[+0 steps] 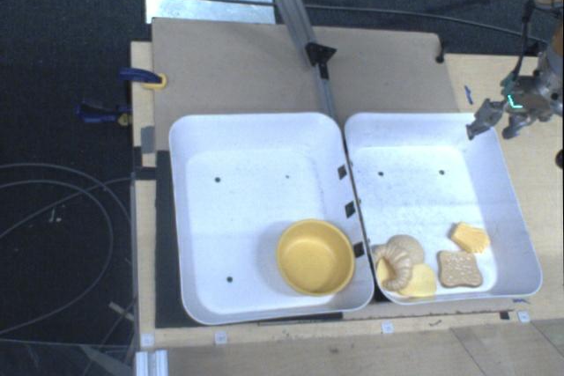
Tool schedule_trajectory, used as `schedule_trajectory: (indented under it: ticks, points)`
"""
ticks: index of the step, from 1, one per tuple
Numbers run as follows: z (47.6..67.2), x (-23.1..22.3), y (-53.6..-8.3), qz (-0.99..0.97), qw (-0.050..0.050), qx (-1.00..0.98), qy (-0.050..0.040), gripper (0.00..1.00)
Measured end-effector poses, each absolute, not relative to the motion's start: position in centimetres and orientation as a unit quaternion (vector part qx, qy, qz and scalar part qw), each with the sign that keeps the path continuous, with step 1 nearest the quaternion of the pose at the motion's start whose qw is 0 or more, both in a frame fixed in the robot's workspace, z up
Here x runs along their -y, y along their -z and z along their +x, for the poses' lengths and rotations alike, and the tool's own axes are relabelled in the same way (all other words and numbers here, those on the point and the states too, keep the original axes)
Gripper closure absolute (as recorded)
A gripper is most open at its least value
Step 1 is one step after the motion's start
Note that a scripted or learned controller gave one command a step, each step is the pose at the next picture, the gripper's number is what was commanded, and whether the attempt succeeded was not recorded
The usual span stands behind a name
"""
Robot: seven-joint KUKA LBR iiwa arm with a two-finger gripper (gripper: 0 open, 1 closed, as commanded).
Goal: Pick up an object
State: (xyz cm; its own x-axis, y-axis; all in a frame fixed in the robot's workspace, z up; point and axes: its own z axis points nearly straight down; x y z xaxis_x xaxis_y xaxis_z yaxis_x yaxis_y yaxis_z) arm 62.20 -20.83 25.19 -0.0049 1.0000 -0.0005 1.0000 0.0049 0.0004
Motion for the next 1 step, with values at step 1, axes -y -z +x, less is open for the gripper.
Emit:
schedule_trajectory:
  ticks: [1]
  points:
    - [62.25, 20.83, -25.3, 0.705, 0.001, -0.709, -0.0005, 0.0]
